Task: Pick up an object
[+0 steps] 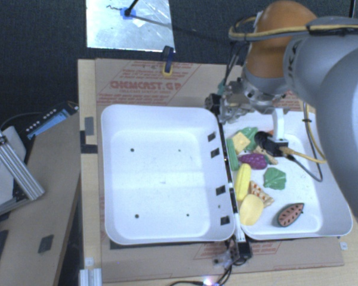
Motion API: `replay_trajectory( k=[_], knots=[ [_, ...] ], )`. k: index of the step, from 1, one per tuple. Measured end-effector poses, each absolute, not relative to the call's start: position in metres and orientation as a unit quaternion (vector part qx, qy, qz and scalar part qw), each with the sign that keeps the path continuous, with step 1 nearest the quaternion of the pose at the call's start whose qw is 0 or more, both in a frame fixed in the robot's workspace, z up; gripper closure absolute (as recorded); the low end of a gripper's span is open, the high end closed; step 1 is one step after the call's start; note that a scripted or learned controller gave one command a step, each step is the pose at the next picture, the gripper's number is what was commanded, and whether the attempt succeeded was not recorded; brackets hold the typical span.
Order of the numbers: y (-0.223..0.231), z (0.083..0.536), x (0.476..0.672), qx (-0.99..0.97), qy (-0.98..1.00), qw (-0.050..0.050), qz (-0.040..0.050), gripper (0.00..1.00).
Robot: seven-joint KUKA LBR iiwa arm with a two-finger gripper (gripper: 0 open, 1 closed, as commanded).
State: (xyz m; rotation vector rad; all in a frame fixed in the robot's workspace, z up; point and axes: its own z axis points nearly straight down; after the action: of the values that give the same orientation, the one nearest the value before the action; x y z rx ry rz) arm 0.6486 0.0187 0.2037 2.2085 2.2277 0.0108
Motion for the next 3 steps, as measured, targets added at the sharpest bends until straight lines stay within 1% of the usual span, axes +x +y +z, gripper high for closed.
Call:
replay_trajectory(
  k=[1, 2, 3],
  knots=[
    [0.093, 0.229, 0.670, 0.704, 0.710, 0.001, 0.0029, 1.00],
    [0.165, 0.210, 0.668, 0.704, 0.711, 0.000, 0.0017, 1.00],
    [0.229, 0.259, 0.669, 0.704, 0.710, 0.001, 0.0033, 1.00]
  ],
)
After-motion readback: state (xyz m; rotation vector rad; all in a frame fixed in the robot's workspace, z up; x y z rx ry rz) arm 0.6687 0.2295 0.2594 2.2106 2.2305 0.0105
